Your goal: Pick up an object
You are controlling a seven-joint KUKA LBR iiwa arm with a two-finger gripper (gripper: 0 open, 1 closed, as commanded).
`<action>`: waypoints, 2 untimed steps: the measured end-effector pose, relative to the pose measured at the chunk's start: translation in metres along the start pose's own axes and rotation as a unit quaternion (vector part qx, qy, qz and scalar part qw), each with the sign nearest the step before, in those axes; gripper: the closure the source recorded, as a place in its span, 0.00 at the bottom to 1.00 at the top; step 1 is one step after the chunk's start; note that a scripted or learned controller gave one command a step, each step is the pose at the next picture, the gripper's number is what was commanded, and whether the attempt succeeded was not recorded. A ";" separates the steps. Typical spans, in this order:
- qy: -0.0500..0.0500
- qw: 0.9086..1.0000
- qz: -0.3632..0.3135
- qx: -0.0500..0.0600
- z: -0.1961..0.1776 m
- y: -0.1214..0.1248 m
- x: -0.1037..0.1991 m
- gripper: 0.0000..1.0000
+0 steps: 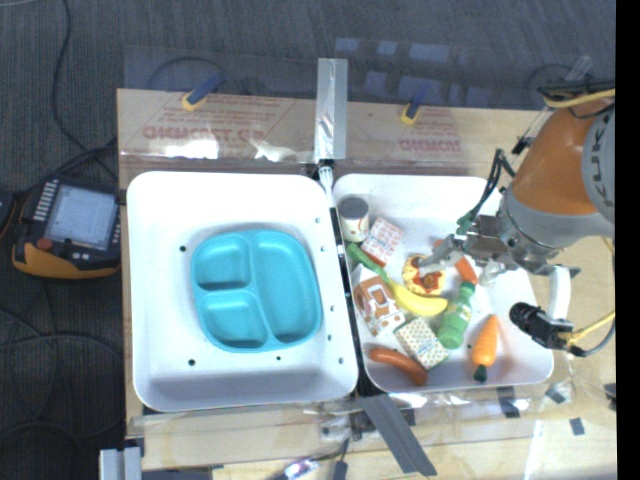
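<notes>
Sausage (397, 364) 1 | carrot (484, 341) 1 | banana (420, 301) 1 | bins 2

Single fixed camera above the bench (230, 128), looking down aslant, both bins (160, 368) in frame

Teach pendant (68, 230) left of bench

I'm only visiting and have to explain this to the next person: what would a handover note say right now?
Gripper: low in the right bin, over the toy food pile; whether it grips anything is unclear.
Things: banana, green bottle, carrot, sausage and small boxes all lie in the right bin. Blue divided tray sits in the left bin.
Done: nothing visibly lifted.
Left: grasp and lift one object.
</notes>
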State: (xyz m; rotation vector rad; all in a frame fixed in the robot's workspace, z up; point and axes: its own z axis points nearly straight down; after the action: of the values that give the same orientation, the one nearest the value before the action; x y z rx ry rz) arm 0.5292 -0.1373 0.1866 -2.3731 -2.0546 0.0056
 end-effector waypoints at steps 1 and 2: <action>0.000 1.000 -0.023 -0.006 0.097 0.028 0.021 0.00; 0.001 1.000 -0.023 -0.006 0.088 0.029 0.022 1.00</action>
State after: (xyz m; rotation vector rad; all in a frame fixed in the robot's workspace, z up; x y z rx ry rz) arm 0.5602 -0.1201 0.0984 -2.3304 -2.1149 -0.0095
